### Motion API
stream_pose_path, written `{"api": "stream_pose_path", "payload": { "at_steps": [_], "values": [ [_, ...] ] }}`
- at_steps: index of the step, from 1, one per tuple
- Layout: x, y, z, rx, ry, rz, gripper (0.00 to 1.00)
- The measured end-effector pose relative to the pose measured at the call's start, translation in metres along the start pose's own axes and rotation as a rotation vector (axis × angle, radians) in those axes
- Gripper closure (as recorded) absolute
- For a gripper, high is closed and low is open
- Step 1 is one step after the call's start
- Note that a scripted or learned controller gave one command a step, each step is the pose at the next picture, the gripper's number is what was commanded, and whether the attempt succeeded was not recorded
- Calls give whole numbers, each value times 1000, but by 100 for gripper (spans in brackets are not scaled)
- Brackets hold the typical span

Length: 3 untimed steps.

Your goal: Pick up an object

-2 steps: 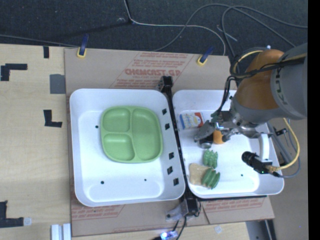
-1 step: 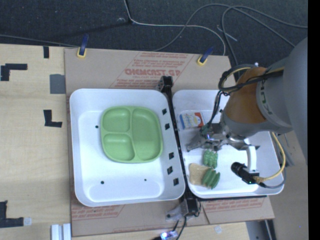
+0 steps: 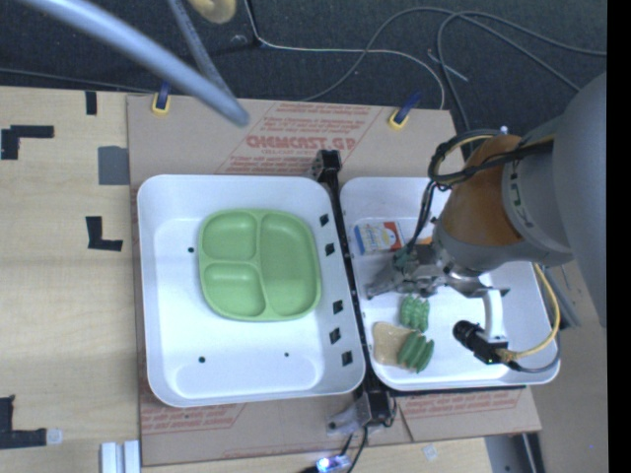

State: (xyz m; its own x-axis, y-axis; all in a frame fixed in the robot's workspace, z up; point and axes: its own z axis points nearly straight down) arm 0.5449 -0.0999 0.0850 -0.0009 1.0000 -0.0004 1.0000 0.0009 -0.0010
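Observation:
My gripper (image 3: 397,276) hangs low over the middle of the right bin (image 3: 532,368), reaching in from the right under the orange-banded wrist. Just below it lies a small green ridged piece (image 3: 414,313), close to the gripper's tip; contact cannot be made out. A second green ridged piece (image 3: 418,353) rests near the bin's front edge, touching a tan flat piece (image 3: 386,340) on its left. A white packet with orange and blue print (image 3: 378,235) lies toward the back left of this bin, just above the gripper.
The left bin (image 3: 168,363) holds a light green divided plate (image 3: 260,264) in its middle. A black divider (image 3: 340,264) runs between the two bins. The arm's bulk covers the right bin's right half.

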Motion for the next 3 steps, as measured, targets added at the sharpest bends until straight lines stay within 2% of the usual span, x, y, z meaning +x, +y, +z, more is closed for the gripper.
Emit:
{"api": "stream_pose_path", "payload": {
  "at_steps": [1, 3],
  "values": [
    [-1, 0, -10, -1, -2, 0, 100],
    [-3, -7, -98, -3, 0, 0, 100]
  ]
}}
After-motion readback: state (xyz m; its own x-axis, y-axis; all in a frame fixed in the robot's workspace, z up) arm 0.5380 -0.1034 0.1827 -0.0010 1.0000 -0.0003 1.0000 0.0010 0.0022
